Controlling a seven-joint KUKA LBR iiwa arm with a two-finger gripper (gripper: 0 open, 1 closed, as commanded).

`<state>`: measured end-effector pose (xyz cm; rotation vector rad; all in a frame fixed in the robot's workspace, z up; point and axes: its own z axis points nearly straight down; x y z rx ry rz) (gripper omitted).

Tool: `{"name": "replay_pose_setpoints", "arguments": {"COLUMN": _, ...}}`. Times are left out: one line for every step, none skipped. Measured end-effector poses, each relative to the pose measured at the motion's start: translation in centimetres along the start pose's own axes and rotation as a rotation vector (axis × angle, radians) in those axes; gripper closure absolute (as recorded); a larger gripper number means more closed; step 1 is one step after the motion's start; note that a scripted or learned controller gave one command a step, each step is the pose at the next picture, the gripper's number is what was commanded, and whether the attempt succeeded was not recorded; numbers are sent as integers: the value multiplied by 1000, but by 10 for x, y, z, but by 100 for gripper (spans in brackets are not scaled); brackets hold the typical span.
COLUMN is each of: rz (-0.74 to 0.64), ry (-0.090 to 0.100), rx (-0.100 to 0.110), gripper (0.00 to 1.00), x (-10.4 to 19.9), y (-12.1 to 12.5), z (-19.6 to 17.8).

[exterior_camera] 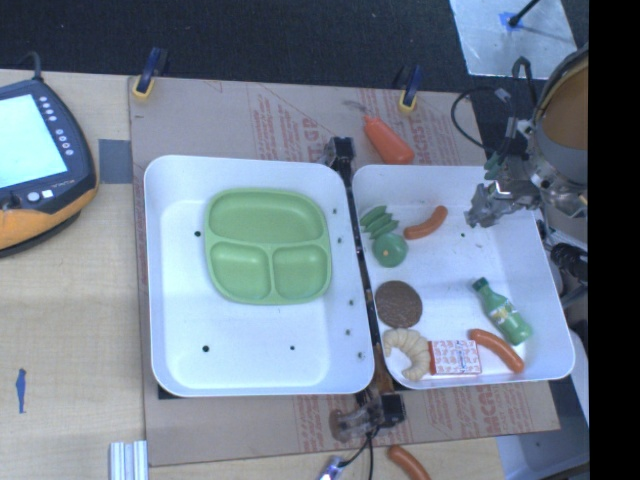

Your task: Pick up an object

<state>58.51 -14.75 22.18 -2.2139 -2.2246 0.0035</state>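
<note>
While the arm reaches in from the right, its pincer (487, 206) hangs over the right bin's (535, 258) upper right corner; whether released or clenched, I cannot tell.

Both white bins sit on cardboard over a wooden tabletop (70, 318), dark floor beyond; a small sausage (426, 223) lies near the pincer's left, apart from it; a green bottle (502, 311) lies well below; the left bin (175, 268) holds a green divided plate (268, 245).

Wooden bench (70, 308), dark floor (250, 13)

Grey arm (560, 118) from the right, gripper (487, 208) low, wrist bent downward.
</note>
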Motion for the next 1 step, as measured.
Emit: {"name": "replay_pose_setpoints", "arguments": {"rz": 1, "ry": 0, "rx": 0, "gripper": 0, "x": 0, "y": 0, "z": 0}}
